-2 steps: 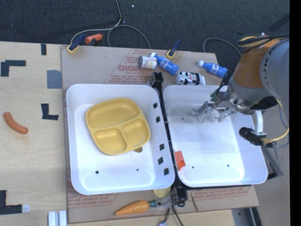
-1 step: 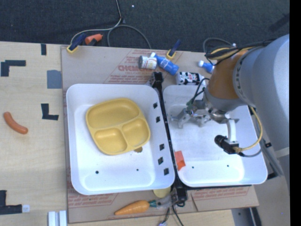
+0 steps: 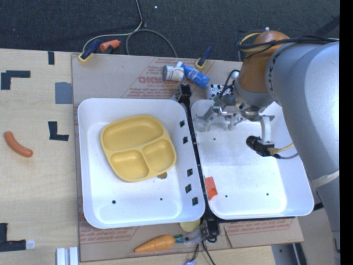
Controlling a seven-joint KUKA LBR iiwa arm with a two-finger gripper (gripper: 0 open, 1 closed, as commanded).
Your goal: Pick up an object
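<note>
A yellow three-compartment plate (image 3: 138,147) lies flat in the left bin (image 3: 132,211), toward its far side. A small dark-yellow item (image 3: 161,175) peeks out from under the plate's near right edge. My gripper (image 3: 219,115) hangs low over the far left corner of the right bin (image 3: 259,197), close to the wall between the two bins. The grey arm with its orange band (image 3: 259,65) reaches in from the right and covers the bin's far right part. I see nothing held at the gripper.
An orange tag (image 3: 210,187) sits on the right bin's left wall. Outside the bins lie a blue and white item (image 3: 186,73) at the back, a carrot (image 3: 155,243) in front and a sausage (image 3: 18,144) at far left. A black cable (image 3: 265,146) loops off the wrist.
</note>
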